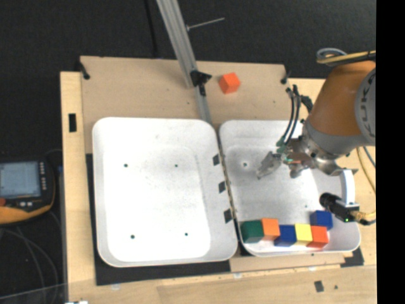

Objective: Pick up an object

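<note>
We see our gripper (276, 164) hanging over the upper middle of the right-hand bin (253, 135), its two fingers spread apart with nothing between them. The things we could pick lie well away from it, toward the near rim of that bin and a little to the arm's side: a huddled row of small blocks, with the green block (252, 230) nearest our fingers, then the orange block (271, 226), a blue block (285, 234), the yellow block (304, 232), a red-orange block (319, 235), and a second blue one (322, 218) set just behind the row's far end. A lone orange cube (229, 83) sits out on the bench beyond the bins, far behind the gripper.

We judge these blocks to be light, stiff and hard-faced, likely a bit slick, not fragile, so a firm pinch on two opposite flat faces should do. Each is roughly cubic, with no long axis of its own to speak of; it is the row that runs lengthwise along the near rim. Since neighbours touch side to side, we would take the green block, closing across its free faces, front to back
</note>
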{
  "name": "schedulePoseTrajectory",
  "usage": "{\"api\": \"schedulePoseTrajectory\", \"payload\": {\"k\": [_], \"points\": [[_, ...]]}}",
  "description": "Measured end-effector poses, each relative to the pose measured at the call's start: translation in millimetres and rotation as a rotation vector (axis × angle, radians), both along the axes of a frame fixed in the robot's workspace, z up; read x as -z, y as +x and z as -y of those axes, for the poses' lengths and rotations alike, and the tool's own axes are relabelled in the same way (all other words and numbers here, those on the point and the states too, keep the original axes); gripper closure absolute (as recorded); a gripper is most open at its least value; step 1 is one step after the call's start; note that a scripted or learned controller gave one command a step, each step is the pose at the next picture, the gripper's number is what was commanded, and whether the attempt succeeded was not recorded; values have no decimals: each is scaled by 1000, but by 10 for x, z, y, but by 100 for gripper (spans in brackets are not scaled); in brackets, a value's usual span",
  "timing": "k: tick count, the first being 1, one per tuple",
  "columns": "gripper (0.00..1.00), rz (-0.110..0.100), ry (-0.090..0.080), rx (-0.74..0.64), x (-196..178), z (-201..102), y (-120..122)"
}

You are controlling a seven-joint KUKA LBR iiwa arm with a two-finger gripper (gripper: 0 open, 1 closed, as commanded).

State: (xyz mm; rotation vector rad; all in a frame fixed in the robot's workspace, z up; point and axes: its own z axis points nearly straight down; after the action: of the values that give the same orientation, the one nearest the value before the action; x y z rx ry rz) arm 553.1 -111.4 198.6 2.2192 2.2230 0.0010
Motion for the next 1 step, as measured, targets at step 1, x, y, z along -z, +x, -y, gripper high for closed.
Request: {"api": "schedulePoseTrajectory", "payload": {"k": [1], "points": [[0,3,-2,5,1035,329,35]]}}
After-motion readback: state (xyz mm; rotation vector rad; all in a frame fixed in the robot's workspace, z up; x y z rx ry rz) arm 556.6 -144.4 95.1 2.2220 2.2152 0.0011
